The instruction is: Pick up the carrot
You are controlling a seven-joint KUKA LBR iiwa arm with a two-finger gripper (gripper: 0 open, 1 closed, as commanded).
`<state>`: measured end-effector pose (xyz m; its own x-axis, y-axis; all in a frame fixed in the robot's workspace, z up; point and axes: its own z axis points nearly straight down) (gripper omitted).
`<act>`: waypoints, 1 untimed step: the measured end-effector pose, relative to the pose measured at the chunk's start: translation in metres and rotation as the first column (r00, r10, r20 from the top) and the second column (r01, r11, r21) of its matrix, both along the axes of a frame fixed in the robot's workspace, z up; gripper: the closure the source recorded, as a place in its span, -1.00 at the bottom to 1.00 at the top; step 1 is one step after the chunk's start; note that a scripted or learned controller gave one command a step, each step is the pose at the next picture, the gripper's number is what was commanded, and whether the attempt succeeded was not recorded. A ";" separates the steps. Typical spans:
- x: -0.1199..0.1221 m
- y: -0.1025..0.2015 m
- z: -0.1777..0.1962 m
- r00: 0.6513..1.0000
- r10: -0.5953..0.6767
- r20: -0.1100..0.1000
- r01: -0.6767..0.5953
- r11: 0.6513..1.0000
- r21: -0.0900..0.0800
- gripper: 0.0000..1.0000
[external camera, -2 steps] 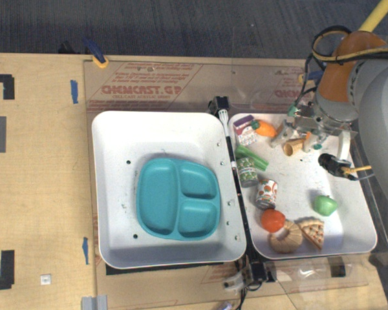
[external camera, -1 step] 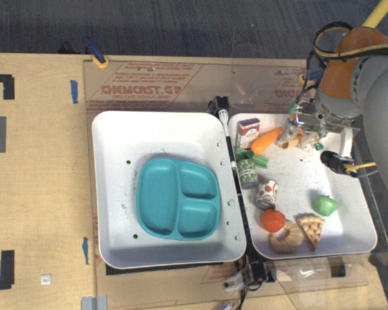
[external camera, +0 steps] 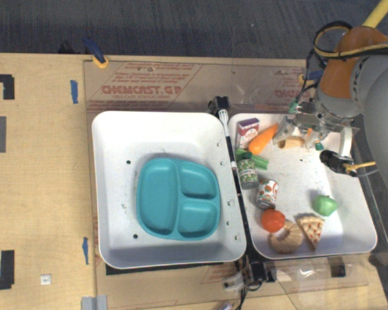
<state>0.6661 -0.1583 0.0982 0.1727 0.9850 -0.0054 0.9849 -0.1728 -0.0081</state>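
Observation:
The carrot (external camera: 264, 140) is orange with a green leafy end. It lies slanted in the back left part of the right bin (external camera: 362, 218). Its orange end points up and to the right, toward my gripper (external camera: 299, 133). The gripper hangs low over the back of that bin, just right of the carrot, with its left side close to the carrot's upper end. A small tan thing (external camera: 290, 143) lies right under the gripper. I see nothing held in the gripper.
Around the carrot lie a purple and white box (external camera: 247, 131), a green can (external camera: 247, 172) and a small tin (external camera: 266, 194). Nearer the front are a red tomato (external camera: 272, 220), bread (external camera: 286, 238), a pizza slice (external camera: 312, 229) and a green fruit (external camera: 324, 205). The left bin (external camera: 110, 173) holds a teal divided plate (external camera: 178, 198).

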 end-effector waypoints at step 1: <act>-0.003 0.022 -0.009 0.928 -0.373 -0.004 0.373 0.928 -0.007 -1.00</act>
<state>0.6633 -0.1363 0.0895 0.5276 0.8494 -0.0131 0.8493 -0.5277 -0.0111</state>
